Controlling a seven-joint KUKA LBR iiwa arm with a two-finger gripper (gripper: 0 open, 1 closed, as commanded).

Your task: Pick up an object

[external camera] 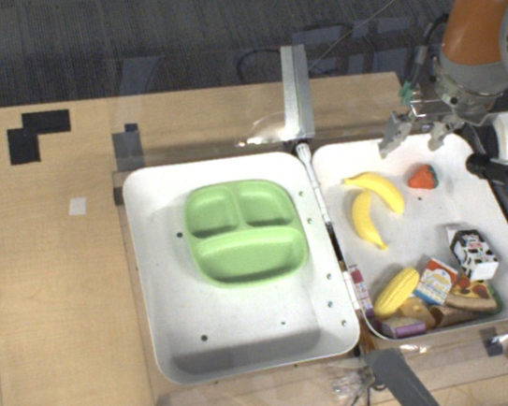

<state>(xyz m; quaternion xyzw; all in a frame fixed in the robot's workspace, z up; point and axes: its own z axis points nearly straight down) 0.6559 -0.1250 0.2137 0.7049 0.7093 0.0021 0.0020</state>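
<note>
Wooden bench top carries two white bins, the right bin (505, 235) loaded with toy food, the left holding a green divided plate (242, 228). Over the right bin's far edge hangs the pincer (417, 133), its two fingers spread apart with nothing between them (likely poised before a descent). Just below it lie a strawberry (422, 178) and two bananas (374, 205), well spaced for a grab. Farther down, corn (395, 290) and cartons crowd together, overlapping, their outlines hard to separate. Most of the arm is cut off.
</note>
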